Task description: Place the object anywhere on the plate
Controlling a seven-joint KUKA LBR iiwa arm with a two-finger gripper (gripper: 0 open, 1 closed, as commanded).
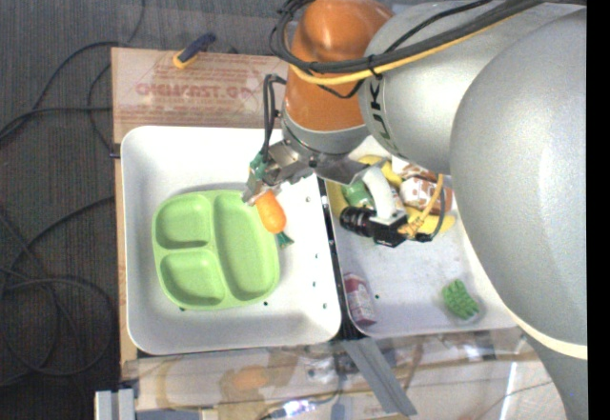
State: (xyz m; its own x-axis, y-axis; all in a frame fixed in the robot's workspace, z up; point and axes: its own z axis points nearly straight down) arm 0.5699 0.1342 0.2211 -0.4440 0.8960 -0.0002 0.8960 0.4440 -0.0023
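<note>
Gripper (pixel 262 188) hangs over the right rim of the green divided plate (pixel 217 250), its fingers closed around an orange carrot-like toy (pixel 272 211).

The plate (pixel 214 251) looks like matt green plastic, smooth. The bins (pixel 143 218) are smooth white plastic with a soft sheen. The arm (pixel 515 151) has glossy grey casing and a shiny orange band (pixel 334 37). The bench (pixel 181 90) looks like raw, matt wood.
</note>
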